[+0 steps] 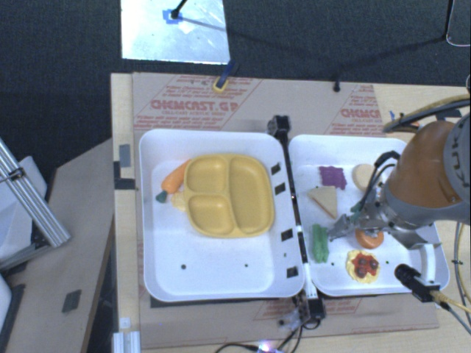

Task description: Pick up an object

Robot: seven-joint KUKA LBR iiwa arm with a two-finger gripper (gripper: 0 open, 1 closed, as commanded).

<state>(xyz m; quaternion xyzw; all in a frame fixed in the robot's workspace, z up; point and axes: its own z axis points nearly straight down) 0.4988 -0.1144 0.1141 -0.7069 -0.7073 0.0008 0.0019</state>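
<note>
Right white bin, pincer directly over orange piece, grip state unclear

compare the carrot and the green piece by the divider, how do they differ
The carrot is orange with a green tip; the green piece is green all over. The carrot lies in the left bin, tilted, touching the yellow tray; the green piece lies in the right bin, nearly upright in the view, apart from its neighbours. Both are long, thin toy foods.

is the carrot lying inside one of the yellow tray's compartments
No, the carrot lies on the floor of the left bin, against the outer left edge of the yellow tray, not in a compartment.
</note>
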